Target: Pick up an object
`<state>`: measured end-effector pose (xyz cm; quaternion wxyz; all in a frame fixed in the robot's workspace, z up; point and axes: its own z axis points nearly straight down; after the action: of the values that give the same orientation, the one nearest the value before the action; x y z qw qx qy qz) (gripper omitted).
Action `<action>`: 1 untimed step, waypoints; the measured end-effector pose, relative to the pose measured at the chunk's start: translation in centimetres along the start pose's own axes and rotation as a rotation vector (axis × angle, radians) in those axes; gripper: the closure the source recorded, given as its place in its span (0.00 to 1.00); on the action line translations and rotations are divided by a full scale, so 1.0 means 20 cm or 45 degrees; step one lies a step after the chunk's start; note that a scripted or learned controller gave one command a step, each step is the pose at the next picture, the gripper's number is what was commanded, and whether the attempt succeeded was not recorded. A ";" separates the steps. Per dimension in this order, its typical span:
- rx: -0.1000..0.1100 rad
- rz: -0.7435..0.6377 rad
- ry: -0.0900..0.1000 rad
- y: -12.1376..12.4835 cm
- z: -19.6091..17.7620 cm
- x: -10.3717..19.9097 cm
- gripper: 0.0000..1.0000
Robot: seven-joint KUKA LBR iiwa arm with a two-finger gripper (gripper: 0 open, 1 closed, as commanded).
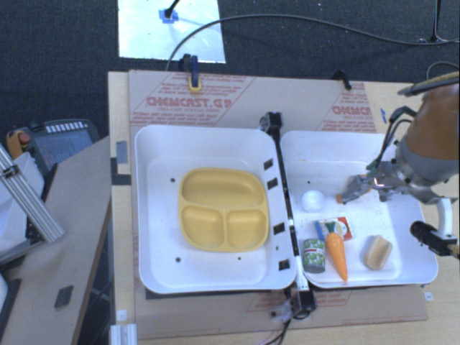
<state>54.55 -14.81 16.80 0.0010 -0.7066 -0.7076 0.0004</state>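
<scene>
The tool [351, 190] sits low over the right bin [402, 275], reached in from the right on the grey arm [431, 139] with its orange band. Its fingers point left, toward the middle of that bin. Whether they are parted or closed cannot be told from this angle; nothing is visible between them.

Just left of the tool tip, apart from it, a small white ball [312, 200] rests on the bin floor. Nearer the viewer, a small red and white packet [338, 227] lies flat, with an orange carrot [336, 254] lying lengthwise just beside it, tip toward the near rim. A small dark can with a green label [314, 255] stands to the left of the carrot, close to the divider between the bins. To the right of the carrot, a tan block resembling a bread roll [377, 251] lies near the near right corner.

The left bin [154, 192] holds a yellow divided plate [223, 208] with three compartments, roughly at its centre.

Both bins rest on a brown board [237, 95] on the worktop. A yellow clamp [194, 77] grips the board's far edge. A grey panel [144, 20] lies on the dark floor beyond. At far left stands a device with a screen [61, 146].
</scene>
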 end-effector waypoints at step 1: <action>0.000 0.001 0.000 0.01 0.24 -0.05 0.00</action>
<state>54.74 -15.73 12.00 0.0008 -0.7068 -0.7075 0.0005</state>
